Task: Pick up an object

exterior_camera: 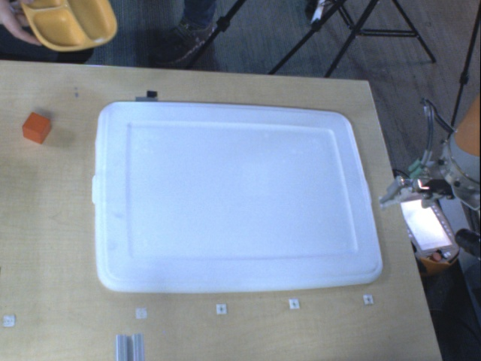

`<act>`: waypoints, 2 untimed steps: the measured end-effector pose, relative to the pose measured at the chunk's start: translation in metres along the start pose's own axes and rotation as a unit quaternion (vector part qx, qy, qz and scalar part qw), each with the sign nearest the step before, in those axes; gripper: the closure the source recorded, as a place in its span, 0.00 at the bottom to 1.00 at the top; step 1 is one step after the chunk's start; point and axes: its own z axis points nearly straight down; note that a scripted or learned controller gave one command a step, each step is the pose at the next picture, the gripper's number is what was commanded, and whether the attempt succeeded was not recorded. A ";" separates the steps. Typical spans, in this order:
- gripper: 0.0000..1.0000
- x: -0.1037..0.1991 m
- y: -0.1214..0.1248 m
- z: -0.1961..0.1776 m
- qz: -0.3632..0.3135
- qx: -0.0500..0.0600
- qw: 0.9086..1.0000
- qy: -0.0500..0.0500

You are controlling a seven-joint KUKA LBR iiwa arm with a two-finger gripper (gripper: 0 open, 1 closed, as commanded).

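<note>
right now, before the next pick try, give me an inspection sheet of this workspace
surface: wooden bench bearing one shallow white bin; small square markers along its near edge.
job's things: orange cube on the bench left of the bin, apart from it; nothing seen inside the bin.
clutter: small dark piece at the bin's far rim; grey strips at the near edge.
claw: the arm's end sits off the bench's right side, glare on it; fingers too unclear to judge.
cables: thin lines rise above the arm's end.
surroundings: a hand holds a yellow divided dish at top left; tripod legs on dark floor.
</note>
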 end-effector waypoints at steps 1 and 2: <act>0.00 -0.008 0.032 0.134 -0.043 0.000 0.999 0.000; 0.00 -0.008 0.119 0.114 0.111 -0.002 0.994 -0.001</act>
